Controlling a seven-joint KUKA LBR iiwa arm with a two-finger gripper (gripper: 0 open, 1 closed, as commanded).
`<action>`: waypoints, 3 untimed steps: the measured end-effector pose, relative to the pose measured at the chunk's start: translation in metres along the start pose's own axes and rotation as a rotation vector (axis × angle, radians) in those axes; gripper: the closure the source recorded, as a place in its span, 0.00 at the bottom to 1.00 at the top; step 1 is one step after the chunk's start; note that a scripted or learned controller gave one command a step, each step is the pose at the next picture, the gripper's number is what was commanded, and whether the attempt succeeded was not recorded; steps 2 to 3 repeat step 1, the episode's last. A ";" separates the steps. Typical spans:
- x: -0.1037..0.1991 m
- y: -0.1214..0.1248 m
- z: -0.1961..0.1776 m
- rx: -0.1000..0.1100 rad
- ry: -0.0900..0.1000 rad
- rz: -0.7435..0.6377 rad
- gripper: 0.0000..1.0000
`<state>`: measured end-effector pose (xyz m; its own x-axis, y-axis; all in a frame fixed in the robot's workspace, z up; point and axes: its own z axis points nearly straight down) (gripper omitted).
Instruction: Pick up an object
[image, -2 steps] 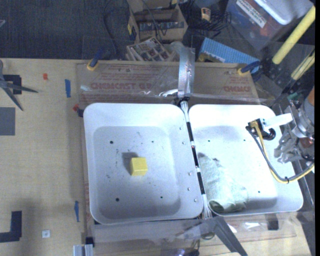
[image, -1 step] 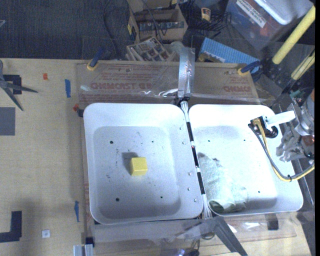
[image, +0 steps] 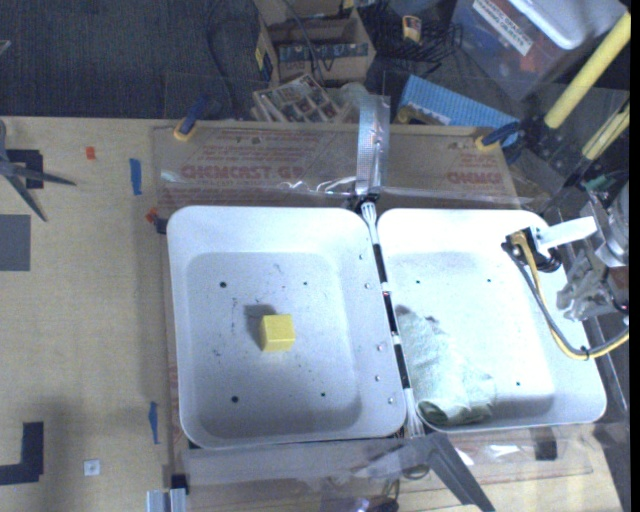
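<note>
I could not tell my jaws' state; the yellow block (image: 278, 332) lay well apart, beyond a rolled white towel (image: 445, 375).

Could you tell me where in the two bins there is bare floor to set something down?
Left bin: bare floor on every side of the yellow block at its middle. Right bin: the far half and the right side are bare; it is crowded along the divider and near edge, where the white cloth lies.
</note>
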<state>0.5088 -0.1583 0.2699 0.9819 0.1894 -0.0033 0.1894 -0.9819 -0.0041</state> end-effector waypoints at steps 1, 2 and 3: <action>-0.018 0.033 0.057 -0.001 0.001 -0.257 1.00; -0.018 0.033 0.057 -0.001 0.001 -0.257 1.00; -0.018 0.033 0.057 -0.001 0.001 -0.257 1.00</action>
